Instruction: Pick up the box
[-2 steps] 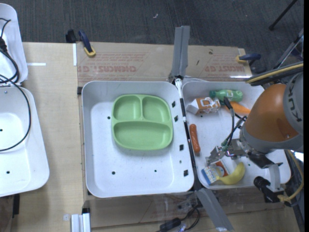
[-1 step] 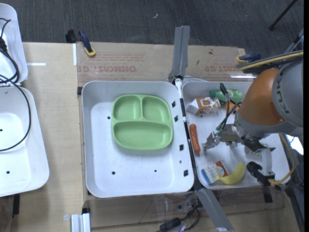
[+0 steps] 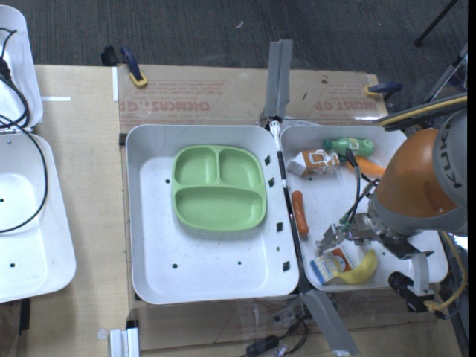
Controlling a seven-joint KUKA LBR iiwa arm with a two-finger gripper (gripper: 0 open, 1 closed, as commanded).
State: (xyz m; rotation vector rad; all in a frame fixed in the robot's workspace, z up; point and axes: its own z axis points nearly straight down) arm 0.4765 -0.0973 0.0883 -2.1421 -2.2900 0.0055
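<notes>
A pale wooden bench (image 3: 82, 103) fills most of the frame, with dark grey carpet (image 3: 223, 13) along the top and a sheet of brown cardboard printed in red (image 3: 193, 99) lying under the bins. A blue and yellow clamp (image 3: 134, 67) sits at the upper left of the cardboard, and another clamp (image 3: 383, 89) at its upper right. Two shallow white plastic bins stand side by side in the middle and right of the frame. The left bin (image 3: 149, 266) holds a light green divided plate (image 3: 219, 188), which lies flat in its upper half. A further white tray (image 3: 30, 259) with a black cable looped over it lies at the far left edge.

The right bin (image 3: 316, 136) holds the small white and brown carton box (image 3: 318, 162) in its upper left part. The box lies on its side, its long axis running nearly left to right across the frame with a slight tilt. Just to its right are a green bottle (image 3: 348, 146) and an orange carrot-like item (image 3: 368, 168). A red sausage-shaped piece (image 3: 300, 213) lies along the bin's left wall, below the box. Near the bin's lower edge sit a yellow banana (image 3: 361, 268) and a small blue and white packet (image 3: 327, 265), touching one another.

The grey arm with its orange band (image 3: 413, 177) reaches in from the right, wrist bent down over the lower half of the right bin. The gripper (image 3: 332, 238) hangs low just above the packet and banana, well apart from the box. Whether its jaws are wide or narrow cannot be told.
</notes>
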